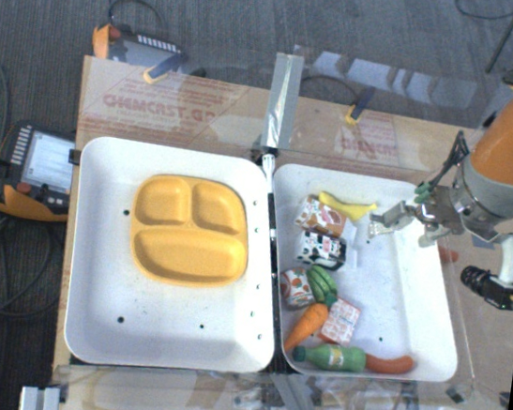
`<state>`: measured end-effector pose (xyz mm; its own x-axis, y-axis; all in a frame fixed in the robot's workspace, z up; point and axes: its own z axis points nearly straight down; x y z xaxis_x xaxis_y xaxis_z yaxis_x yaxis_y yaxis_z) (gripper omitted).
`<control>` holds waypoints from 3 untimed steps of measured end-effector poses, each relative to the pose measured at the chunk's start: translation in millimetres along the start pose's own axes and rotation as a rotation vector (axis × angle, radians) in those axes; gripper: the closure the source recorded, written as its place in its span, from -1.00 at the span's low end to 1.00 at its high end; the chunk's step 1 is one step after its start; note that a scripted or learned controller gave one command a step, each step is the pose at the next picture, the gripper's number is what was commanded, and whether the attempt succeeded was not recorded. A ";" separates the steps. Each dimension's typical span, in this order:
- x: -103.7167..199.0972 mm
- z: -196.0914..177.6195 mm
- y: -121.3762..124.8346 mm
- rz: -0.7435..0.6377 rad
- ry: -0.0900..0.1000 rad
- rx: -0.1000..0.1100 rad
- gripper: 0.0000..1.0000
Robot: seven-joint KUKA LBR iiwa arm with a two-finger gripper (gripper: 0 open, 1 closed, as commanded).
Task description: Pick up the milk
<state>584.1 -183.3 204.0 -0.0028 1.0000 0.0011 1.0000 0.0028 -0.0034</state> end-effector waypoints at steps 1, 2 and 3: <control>1.1 -7.6 0.6 -0.002 0.002 0.003 1.00; 46.6 82.6 7.9 0.191 -0.007 -0.015 1.00; 77.2 115.0 60.6 0.417 -0.014 0.036 1.00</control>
<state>644.1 -105.8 88.9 0.4021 0.9154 -0.0218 0.9147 -0.4026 -0.0356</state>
